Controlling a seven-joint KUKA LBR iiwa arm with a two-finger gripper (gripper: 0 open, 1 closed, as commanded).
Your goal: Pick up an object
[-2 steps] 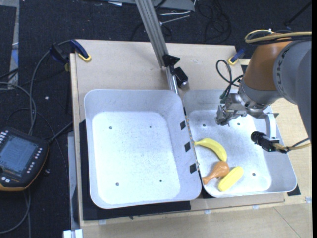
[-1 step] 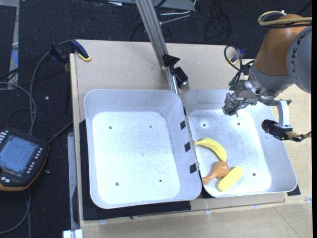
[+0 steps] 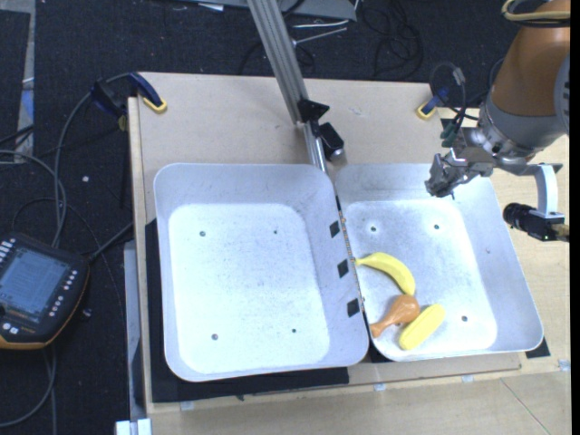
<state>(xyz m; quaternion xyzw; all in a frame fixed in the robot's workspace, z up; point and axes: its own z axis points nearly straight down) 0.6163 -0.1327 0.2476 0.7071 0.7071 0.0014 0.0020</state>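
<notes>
Three small objects lie in the right bin, near its front left. A curved yellow banana is the farthest back of them. Just in front of it sits an orange-brown drumstick-shaped piece, and a short yellow oblong piece touches that on its right. My gripper hangs over the back edge of the right bin, well behind and to the right of the three objects. It looks dark and small from here, and nothing shows between its fingers.
The left bin sits beside the right one, their rims meeting in the middle. A slanted metal post rises from the back of the bench between the bins. Blue and yellow clamps sit at the bench's back corners.
</notes>
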